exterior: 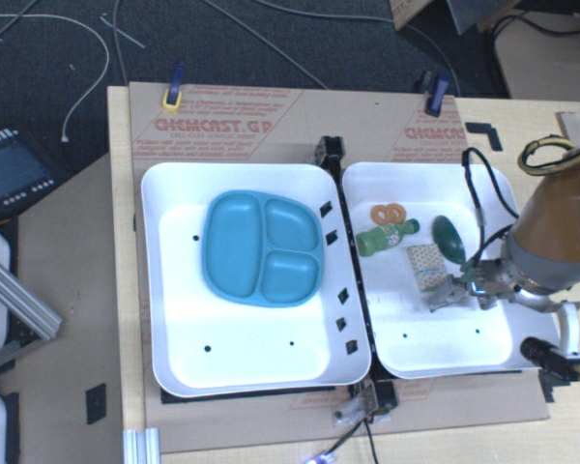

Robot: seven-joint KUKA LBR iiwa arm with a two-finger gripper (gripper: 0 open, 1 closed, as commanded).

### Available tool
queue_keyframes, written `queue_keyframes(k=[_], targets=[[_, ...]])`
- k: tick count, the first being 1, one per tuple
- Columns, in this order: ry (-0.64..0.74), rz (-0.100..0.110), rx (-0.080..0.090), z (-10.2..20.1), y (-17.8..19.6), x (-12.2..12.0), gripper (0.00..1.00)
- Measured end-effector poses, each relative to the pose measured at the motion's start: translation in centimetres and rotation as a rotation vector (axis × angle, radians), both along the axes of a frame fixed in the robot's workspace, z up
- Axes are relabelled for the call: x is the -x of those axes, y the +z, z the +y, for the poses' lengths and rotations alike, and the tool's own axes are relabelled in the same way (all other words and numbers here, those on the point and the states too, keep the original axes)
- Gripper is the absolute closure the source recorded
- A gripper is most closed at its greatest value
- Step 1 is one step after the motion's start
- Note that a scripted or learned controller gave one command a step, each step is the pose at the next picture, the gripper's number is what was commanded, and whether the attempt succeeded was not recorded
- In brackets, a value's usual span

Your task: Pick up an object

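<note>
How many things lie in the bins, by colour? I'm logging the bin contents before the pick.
Blue: 1, the divided plate
Green: 2, the bottle and the dark green spoon
Orange: 1, the pretzel
Grey speckled: 1, the flat pad
Total: 5

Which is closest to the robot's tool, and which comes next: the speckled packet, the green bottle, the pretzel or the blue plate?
Seen from the camera above, counting out from the tool:
1. Speckled packet, right bin, just up-left of the tool.
2. Green bottle, right bin, near the divider.
3. Pretzel, right bin, just beyond the bottle.
4. Blue plate, left bin, farthest by a wide margin.
</note>
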State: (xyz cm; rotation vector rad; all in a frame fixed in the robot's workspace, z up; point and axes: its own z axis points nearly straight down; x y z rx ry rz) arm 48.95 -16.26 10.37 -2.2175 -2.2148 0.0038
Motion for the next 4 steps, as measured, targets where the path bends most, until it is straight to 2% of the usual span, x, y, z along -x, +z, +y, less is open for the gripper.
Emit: queue_keyframes(k=[1,2,3,4], targets=[[0.001,-0.002,0.000,0.1,-2.0,0.1,0.00],[0.000,-0.007,0.001,0.0,-0.8,-0.1,1.00],[0.002,-0.012,0.005,-0.1,3.6,-0.6,1.00],[0.002,-0.015,0.006,-0.4,10.0,-0.9,1.00]])
